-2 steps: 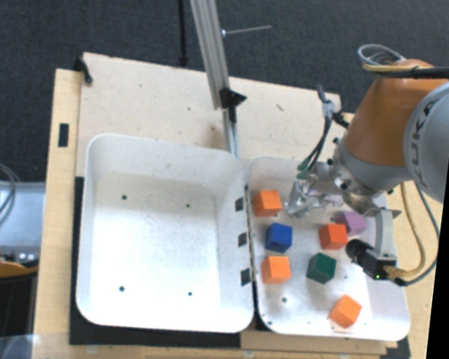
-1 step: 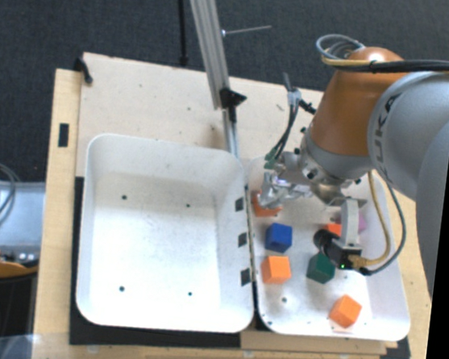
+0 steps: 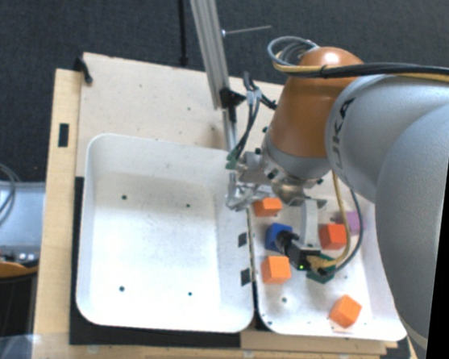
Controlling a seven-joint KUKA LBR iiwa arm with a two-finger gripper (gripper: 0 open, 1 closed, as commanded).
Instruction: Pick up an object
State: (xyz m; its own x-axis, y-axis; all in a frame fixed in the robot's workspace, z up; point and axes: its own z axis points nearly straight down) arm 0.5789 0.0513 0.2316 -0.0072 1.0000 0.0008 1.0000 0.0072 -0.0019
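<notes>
The arm [image 3: 377,128], grey with an orange band, fills the upper right and reaches down over the right bin [image 3: 370,318]. The left bin [image 3: 161,232] lies just beside it, their rims touching along the middle. The gripper [image 3: 267,194] sits low over the upper left corner of the right bin, largely hidden under the wrist; whether it is released or clenched cannot be told, and no object is seen held. Candidate objects all lie in the right bin: an orange block [image 3: 267,207] just beside the gripper, a blue block [image 3: 276,235] below it, orange cubes at [image 3: 277,269], [image 3: 333,235] and [image 3: 346,311], and a pale purple piece [image 3: 352,221] near the arm. Risks, as judged: the gripper is close to the bin wall, so a descent could strike the rim; the nearest orange block may be nudged aside rather than gripped; the loose cable [image 3: 337,257] could snag a cube. The bins rest on a pale wooden bench [image 3: 137,99], dark carpet [image 3: 68,1] around, a slanted aluminium strut [image 3: 213,43] behind, a handheld pendant [image 3: 4,225] at left.
</notes>
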